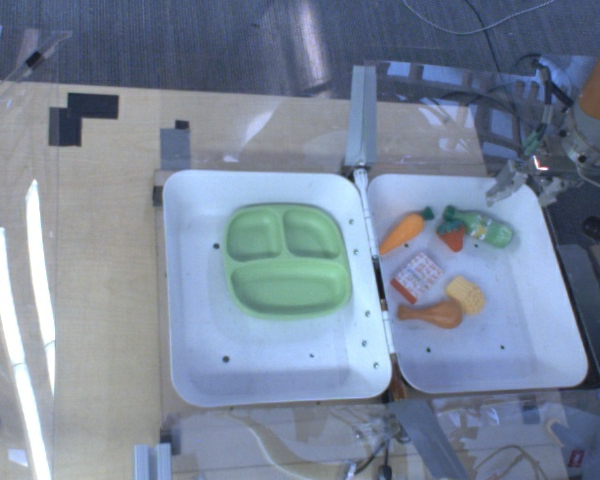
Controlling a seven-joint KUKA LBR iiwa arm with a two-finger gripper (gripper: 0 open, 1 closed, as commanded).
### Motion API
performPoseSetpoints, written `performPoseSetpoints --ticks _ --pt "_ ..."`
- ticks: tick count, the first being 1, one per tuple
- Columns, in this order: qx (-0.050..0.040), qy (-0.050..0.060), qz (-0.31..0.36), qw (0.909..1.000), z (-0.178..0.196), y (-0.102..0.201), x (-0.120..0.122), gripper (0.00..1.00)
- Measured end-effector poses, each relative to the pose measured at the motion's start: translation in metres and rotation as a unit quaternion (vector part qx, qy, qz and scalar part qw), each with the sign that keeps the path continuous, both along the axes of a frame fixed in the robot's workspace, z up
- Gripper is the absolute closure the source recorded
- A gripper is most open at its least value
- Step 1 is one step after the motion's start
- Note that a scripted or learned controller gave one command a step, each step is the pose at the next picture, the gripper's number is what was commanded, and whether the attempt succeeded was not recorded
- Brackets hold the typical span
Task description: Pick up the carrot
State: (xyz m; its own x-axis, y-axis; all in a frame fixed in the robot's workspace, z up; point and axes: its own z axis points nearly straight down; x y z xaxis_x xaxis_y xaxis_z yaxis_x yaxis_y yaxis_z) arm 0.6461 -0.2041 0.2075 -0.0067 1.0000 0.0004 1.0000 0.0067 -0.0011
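Carrot [403, 230]: lying in the right bin [540, 353], upper left, near the divider.
Tool [525, 176]: at the right bin's far right corner, well apart from the carrot; finger state cannot be told.
Left bin [195, 348]: green plate [285, 260].

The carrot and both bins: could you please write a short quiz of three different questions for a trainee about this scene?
1. True or false: the carrot lies in the same bin as the green tray.
2. Which item lies closest to the carrot? A) strawberry B) chicken leg C) yellow cracker
3. Fill in: the pincer is above the right bin's far ____ corner.

Key: 1 false; 2 A; 3 right.
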Motion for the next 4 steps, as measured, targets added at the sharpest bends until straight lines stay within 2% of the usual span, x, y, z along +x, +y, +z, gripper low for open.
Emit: performPoseSetpoints --ticks 1,2,3,4 --pt "-0.0008 -0.003 0.180 0.9837 -0.120 0.048 0.012 0.00" --pt "-0.0051 0.009 0.309 0.9510 -0.120 0.090 0.018 0.00" --pt "-0.0018 0.010 0.313 0.9499 -0.112 0.095 0.019 1.00" --pt "-0.0005 -0.003 0.132 0.9912 -0.023 0.142 0.024 1.00"
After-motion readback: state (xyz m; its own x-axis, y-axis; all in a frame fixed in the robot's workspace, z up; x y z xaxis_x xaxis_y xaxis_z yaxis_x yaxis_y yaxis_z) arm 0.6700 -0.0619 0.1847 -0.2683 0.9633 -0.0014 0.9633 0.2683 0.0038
